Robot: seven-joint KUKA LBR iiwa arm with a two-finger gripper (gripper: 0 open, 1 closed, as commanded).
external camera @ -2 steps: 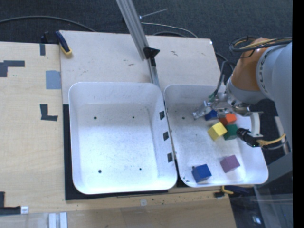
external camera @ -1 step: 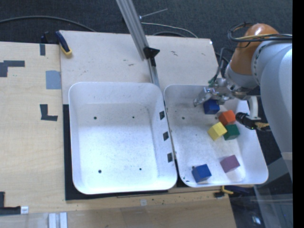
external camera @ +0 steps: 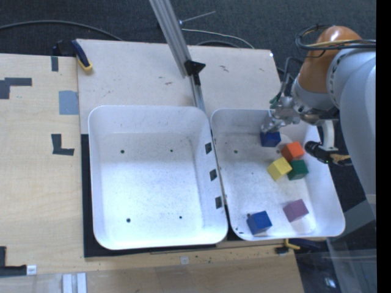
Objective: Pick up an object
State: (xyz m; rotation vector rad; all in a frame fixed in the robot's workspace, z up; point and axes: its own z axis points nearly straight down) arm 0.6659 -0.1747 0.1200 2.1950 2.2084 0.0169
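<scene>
Presently, pincer: my pincer [external camera: 272,127] is low at the far end of the right bin [external camera: 330,194], directly above a dark blue cube [external camera: 270,139]; whether it is open or closed I cannot tell, since the tips blur into the cube's top.
Dark blue cube: sits on the bin floor near the far wall, touching or just under my pincer; contact not resolvable.
Arm: my grey arm [external camera: 357,102] enters from the right, orange band [external camera: 327,57] above the wrist.
Nearby cluster: orange cube [external camera: 292,150], green cube [external camera: 298,170] and yellow cube [external camera: 279,168] packed together just nearer the camera than the dark blue one; orange and green appear to touch, yellow just beside green.
Near end of right bin: purple cube [external camera: 295,210] and a second blue cube [external camera: 259,222], apart from each other and from the cluster.
Left bin: left bin [external camera: 101,163] stands alongside the right one, rims touching.
Bench: bench [external camera: 36,151] carries both bins; a metal rail [external camera: 174,35] slants across the far side.
</scene>
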